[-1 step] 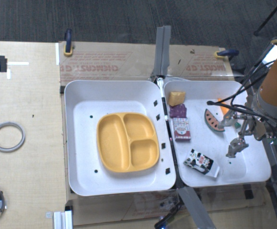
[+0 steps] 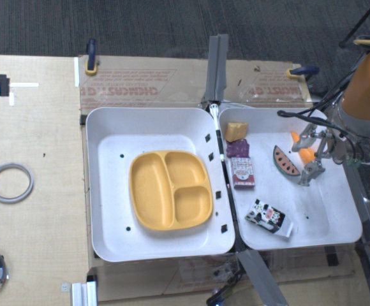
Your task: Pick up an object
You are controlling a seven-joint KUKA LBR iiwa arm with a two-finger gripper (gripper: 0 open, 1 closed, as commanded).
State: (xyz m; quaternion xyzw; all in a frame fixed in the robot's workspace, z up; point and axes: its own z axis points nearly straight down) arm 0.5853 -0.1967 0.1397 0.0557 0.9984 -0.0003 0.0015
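- Gripper [image 2: 307, 162]: I see it over the right white plastic bin [image 2: 338, 225], toward 2 o'clock; whether the fingers are spread or closed I cannot tell.
- Small orange block [image 2: 306, 155]: sits right at the fingers; held or not, unclear.
- Watermelon-slice toy [image 2: 286, 161]: just at 9 o'clock of the gripper.
- Left white bin [image 2: 108, 190]: holds a yellow three-compartment plastic tray [image 2: 170, 189].

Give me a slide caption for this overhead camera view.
Gripper beside a watermelon slice in the right bin; yellow divided plate in the left.
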